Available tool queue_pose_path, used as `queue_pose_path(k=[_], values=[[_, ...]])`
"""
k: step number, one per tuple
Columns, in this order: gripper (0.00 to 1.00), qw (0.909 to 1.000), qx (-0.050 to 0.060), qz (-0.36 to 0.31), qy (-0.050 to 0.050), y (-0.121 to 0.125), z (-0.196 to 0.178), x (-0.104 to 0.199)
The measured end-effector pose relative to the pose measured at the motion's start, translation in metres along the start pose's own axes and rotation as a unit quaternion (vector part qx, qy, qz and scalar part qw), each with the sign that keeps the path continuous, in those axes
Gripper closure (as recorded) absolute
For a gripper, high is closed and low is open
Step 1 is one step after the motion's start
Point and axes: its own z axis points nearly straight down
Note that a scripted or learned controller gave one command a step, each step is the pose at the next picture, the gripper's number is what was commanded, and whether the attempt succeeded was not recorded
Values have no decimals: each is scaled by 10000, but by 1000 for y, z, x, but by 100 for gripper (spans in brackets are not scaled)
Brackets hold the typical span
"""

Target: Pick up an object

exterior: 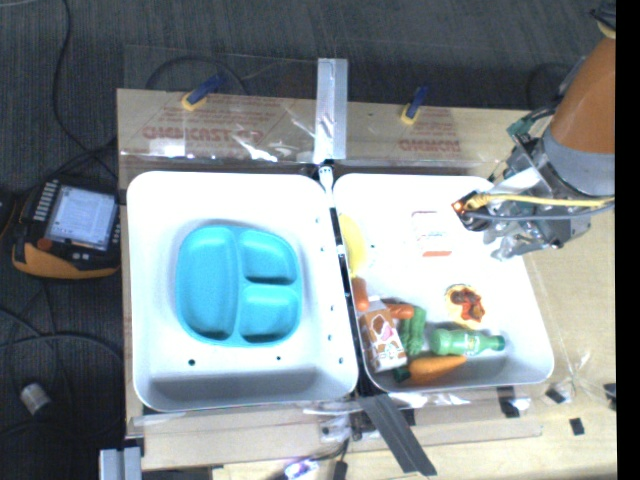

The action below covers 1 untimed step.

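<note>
Presently my main worry is the clutter: the right bin (520, 298) has its objects packed along the near left corner, green bottle (462, 343) touching the carrot (435, 367) and the small carton (383, 339), so a descent there could pinch two things or slip off the bottle's round side. The gripper (500, 226) hangs over the bin's far right part, well apart from that pile and holding nothing I can see; whether it is wide or narrow I cannot tell.

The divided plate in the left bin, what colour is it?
Light blue, a turquoise shade. The plate shows plainly in the camera view, lying in the white left bin.
</note>
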Motion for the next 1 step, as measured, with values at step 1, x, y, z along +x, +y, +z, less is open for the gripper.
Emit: queue_pose_path(k=[1], values=[[100, 9981, -4, 609, 12, -31, -51, 4]])
